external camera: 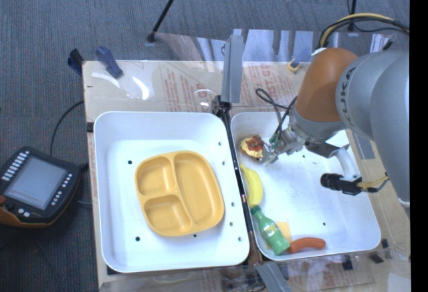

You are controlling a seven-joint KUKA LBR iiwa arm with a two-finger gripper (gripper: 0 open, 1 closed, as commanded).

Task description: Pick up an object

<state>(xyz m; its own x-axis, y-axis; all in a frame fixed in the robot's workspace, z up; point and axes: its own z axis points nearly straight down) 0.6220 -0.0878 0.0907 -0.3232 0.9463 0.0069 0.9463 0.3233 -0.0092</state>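
In the right bin (348, 217) lie a small round pizza-like toy (253, 145) at the back left, a yellow banana (253, 186) along the left wall, a green bottle (271, 229) near the front left, a yellow slice (285, 228) beside it, and an orange sausage (307, 244) at the front. My gripper (274, 151) hangs low just to the right of the pizza toy, close to its edge. Nothing is visibly between its fingers.
The left bin (114, 150) holds a yellow divided plate (179, 192). A black cable connector (338, 182) lies over the right bin's right part. The arm's grey and orange body (334, 93) covers the right bin's back right. A teach pendant (30, 184) rests on the floor at left.
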